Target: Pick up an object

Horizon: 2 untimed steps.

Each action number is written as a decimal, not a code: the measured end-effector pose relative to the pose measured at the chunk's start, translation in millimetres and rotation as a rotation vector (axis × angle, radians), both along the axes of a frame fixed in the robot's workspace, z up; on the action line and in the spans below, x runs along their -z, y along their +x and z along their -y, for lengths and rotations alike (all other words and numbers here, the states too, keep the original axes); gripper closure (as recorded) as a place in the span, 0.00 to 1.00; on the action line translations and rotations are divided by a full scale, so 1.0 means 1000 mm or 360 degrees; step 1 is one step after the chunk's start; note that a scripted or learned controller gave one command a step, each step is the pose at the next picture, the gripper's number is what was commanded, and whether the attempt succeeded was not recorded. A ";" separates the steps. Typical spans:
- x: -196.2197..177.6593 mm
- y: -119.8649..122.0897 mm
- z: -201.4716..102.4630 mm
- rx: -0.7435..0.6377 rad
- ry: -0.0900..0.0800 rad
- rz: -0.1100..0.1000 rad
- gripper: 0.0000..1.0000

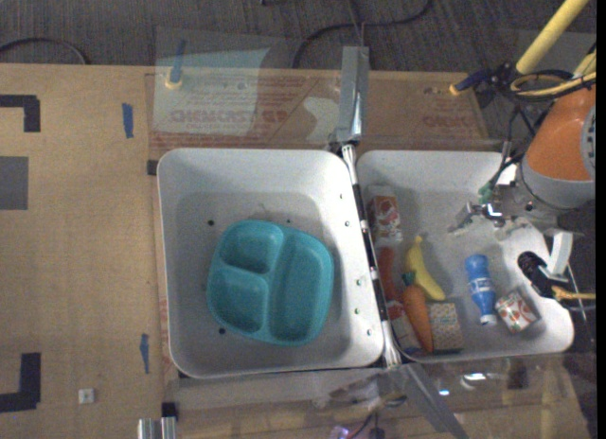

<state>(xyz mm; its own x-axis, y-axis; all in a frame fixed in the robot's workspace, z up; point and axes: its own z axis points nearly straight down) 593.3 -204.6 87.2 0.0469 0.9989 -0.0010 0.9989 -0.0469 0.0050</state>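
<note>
**A:** Here we are over the right bin, and the gripper hangs just up and to the right of the banana. Nothing is caught in it that I can see.

**B:** Agreed. I'd call this the approach step, with the grasp not yet made. Are the jaws spread or pressed together?

**A:** I cannot tell. The tool is a tangle of metal at this slant. The arm behind it is well to the right of the banana.

**B:** So what's on offer?

**A:** Plenty, and it's all crowded around that banana. The carrot touches it just below, and the red-and-white can lies above and to its left against the bin wall. The blue bottle lies to its right with bare floor between them. The small printed cup sits farther right, beyond the bottle.

**B:** And the teal plate?

**A:** Far left of the banana, alone in the left bin. My guess is it's not the target.

**B:** What does the next move need, then?

**A:** I'd say a drop straight down with the jaws lined up across something narrow. The bottle to the banana's right looks like the cleanest choice because it has room on both sides. The banana itself is riskier, since the carrot against it could get nudged or pinched along with it.
</note>
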 end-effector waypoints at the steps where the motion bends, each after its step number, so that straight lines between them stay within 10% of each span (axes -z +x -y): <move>1: -0.001 -0.042 0.004 -0.0140 0.0004 0.0003 0.00; 2: -0.012 -0.041 0.009 -0.0134 -0.0008 0.0013 1.00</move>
<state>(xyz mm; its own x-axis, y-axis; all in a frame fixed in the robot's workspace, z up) 552.5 -213.1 99.5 -0.0371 0.9993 -0.0059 0.9992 0.0372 0.0131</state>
